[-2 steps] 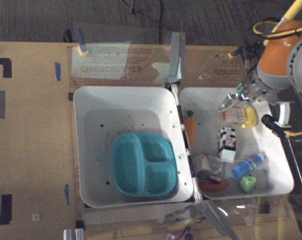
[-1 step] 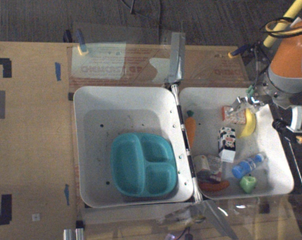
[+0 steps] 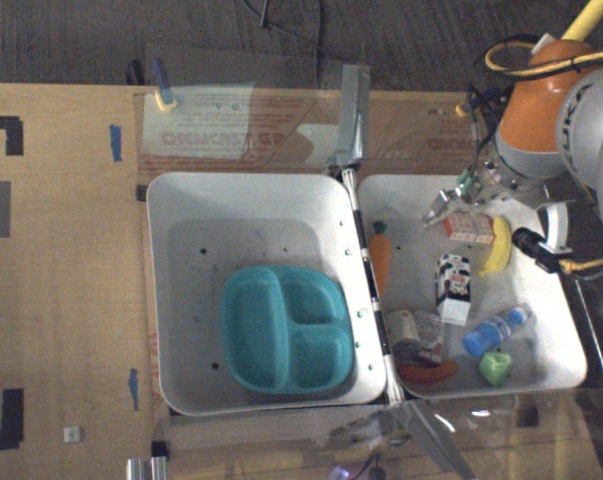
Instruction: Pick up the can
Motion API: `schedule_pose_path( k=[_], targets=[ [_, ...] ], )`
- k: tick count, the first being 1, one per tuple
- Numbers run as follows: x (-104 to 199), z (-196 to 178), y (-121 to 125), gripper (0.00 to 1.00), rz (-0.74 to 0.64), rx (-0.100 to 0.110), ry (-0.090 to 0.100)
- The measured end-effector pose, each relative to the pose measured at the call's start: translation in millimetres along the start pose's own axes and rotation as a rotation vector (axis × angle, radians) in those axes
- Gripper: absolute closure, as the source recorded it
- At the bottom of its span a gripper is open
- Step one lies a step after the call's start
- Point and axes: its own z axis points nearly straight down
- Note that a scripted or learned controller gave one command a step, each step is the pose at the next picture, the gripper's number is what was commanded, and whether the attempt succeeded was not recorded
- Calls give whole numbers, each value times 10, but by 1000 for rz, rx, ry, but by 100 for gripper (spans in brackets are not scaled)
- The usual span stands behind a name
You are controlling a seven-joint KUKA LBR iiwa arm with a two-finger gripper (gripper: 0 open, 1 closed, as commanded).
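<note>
Desk [image 3: 61,268], brown, bearing two white bins side by side.

Left bin [image 3: 181,208]: holding teal divided plate [image 3: 286,330], lying toward near-right part of bin floor.

Right bin [image 3: 561,368], contents:
- carrot [image 3: 380,256], lying along left wall, green end pointing to far side.
- can [image 3: 409,330], lying on its side near front-left corner, just beside left wall; touching or overlapping clear wrapper next to it, exact contact hard to tell.
- red item [image 3: 427,372], curved, lying at front wall just below can; type unclear.
- small carton w/ black-and-white pattern [image 3: 453,286], sitting mid-bin, right of can.
- blue plastic bottle [image 3: 494,332], lying tilted, cap end pointing toward right wall.
- green apple [image 3: 495,367], sitting near front wall, just beside bottle.
- banana [image 3: 498,244], lying toward far-right area.
- small box w/ red print [image 3: 469,228], lying just left of banana, under claw.

Arm [image 3: 556,118], grey w/ orange band, reaching in from right over far-right corner of right bin.

Claw [image 3: 459,199]: hanging above small box, well apart from can; fingers looking spread apart, gripping nothing visible.
</note>
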Motion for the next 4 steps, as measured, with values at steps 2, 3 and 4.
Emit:
schedule_pose_path(
  k=[2, 3, 4],
  targets=[
    [111, -411, -1084, 0, -15, 12, 13],
    [446, 104, -617, 0, -298, 4, 11],
    [-135, -1182, -572, 0, -278, 7, 10]
  ],
)
